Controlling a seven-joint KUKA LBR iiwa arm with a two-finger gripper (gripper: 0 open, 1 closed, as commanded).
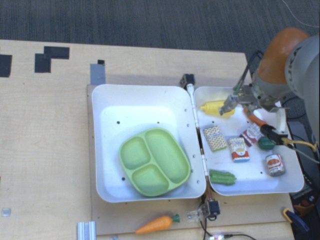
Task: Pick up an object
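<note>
Bench (pixel 50 149) first, since it carries all we need: two white bins side by side, and the arm (pixel 295 59) reaching in from the right over the right bin (pixel 290 186). We see the left bin (pixel 100 134) holding a green divided plate (pixel 155 161), which we judge too broad and flat for a good pinch. Smaller things crowd the right bin: a yellow piece (pixel 212 107) at the far edge, a checked packet (pixel 215 138), a red and white carton (pixel 239 149), a can (pixel 274 164), a green pepper (pixel 222 177) at the near edge, and a dark green bit (pixel 266 143). A carrot (pixel 156 224) lies on the bench outside both bins. Our gripper (pixel 230 105) sits low at the right end of the yellow piece, touching or just above it; we cannot tell which, nor whether the pincer is spread or closed, as it is too small and dark to read. We take the yellow piece as the target. To do this well, we should centre on its narrow width, keep off the bin wall behind it, go down fully, then close before lifting straight up.
</note>
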